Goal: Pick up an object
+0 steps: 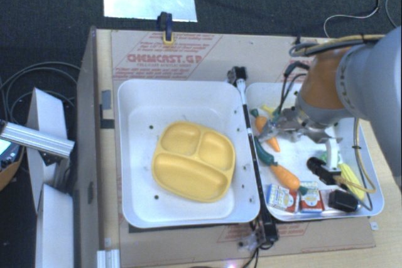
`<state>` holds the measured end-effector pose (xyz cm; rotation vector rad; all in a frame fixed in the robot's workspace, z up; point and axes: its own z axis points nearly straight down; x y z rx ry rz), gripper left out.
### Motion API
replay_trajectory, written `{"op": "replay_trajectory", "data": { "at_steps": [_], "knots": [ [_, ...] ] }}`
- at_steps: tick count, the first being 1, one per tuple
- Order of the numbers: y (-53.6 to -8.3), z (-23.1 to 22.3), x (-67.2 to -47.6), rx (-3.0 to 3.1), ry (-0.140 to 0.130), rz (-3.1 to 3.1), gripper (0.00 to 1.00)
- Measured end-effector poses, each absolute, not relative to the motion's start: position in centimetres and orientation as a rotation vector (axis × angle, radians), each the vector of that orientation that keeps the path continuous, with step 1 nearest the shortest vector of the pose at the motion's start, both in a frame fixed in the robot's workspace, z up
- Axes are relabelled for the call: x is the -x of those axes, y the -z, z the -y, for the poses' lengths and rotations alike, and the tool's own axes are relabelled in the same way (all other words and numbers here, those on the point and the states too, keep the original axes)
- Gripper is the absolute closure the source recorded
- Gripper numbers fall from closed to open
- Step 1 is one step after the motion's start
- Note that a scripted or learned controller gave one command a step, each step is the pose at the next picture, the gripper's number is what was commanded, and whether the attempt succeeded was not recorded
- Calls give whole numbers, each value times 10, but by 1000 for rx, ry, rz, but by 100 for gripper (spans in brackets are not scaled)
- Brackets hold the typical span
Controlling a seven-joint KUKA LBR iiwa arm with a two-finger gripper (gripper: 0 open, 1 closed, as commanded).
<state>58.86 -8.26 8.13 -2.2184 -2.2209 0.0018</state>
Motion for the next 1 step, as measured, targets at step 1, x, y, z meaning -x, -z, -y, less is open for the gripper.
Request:
{"op": "replay_trajectory", "data": {
  "at_steps": [1],
  "knots": [
    [-84,90,-563,2220,-3,2220,0]
  ]
}}
